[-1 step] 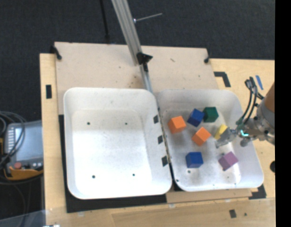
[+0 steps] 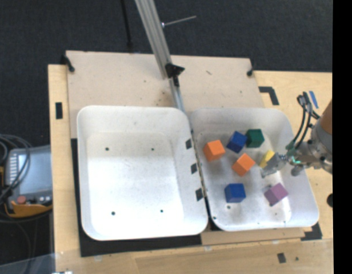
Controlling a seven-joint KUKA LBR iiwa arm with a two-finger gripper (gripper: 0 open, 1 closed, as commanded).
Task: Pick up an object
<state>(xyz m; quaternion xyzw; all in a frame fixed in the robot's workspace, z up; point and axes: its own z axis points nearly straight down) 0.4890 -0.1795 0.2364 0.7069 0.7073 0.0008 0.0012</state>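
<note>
You're looking at the grey two-finger gripper reaching in from the right over the right white plastic bin, where all the cubes are sitting. It's hovering just beside the small yellow block, probably its target. Fingers: too blurred, can't tell whether spread or pinching.

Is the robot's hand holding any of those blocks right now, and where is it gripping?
It cannot be told. The hand sits right by the yellow block in the right bin, but no block visibly sits between its fingers.
</note>
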